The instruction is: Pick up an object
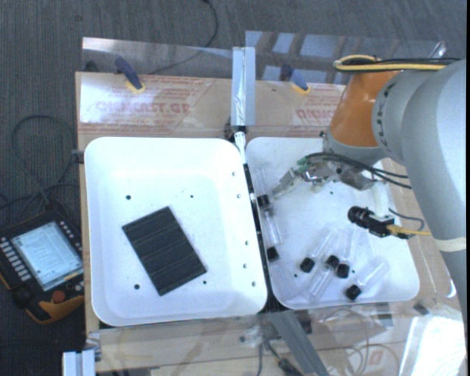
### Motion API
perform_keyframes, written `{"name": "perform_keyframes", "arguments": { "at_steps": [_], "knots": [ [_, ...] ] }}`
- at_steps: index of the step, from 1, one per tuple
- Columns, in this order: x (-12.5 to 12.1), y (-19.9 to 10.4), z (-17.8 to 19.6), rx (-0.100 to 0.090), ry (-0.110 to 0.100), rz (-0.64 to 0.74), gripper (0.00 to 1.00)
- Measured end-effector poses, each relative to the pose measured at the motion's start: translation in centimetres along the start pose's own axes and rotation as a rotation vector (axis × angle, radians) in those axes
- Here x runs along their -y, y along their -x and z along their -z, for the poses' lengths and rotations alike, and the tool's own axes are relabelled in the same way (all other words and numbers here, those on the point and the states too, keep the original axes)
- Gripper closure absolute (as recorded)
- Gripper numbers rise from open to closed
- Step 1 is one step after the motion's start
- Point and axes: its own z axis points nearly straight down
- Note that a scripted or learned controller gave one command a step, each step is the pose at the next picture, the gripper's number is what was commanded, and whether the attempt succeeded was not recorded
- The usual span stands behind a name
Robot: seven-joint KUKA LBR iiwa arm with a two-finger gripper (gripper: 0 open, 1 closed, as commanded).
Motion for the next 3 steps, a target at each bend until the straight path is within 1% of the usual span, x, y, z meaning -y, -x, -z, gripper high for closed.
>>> {"name": "perform_keyframes", "arguments": {
  "at_steps": [1,2,3],
  "knots": [
    [2.7,-1.2,0.1,0.005,0.004,0.022,0.00],
    [2.7,-1.2,0.1,0.005,0.004,0.022,0.00],
    [4.6,-1.6,0.1,0.004,0.006,0.012,0.00]
  ]
}}
